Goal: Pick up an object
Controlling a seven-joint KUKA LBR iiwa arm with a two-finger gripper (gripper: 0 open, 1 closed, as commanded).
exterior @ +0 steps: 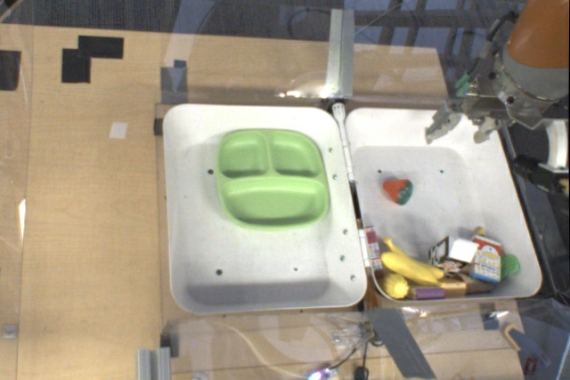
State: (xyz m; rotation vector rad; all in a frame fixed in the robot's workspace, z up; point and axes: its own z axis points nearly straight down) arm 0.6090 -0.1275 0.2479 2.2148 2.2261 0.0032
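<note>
No writing is legible. The gripper, fingers apart and holding nothing, hangs over the right bin, which holds a toy strawberry, banana and small carton. The left bin holds a green divided plate.

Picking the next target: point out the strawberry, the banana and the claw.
strawberry (398, 190): camera view, on its red body.
banana (411, 267): camera view, mid-length on the yellow peel.
claw (460, 126): camera view, midway between the two fingertips.
</note>
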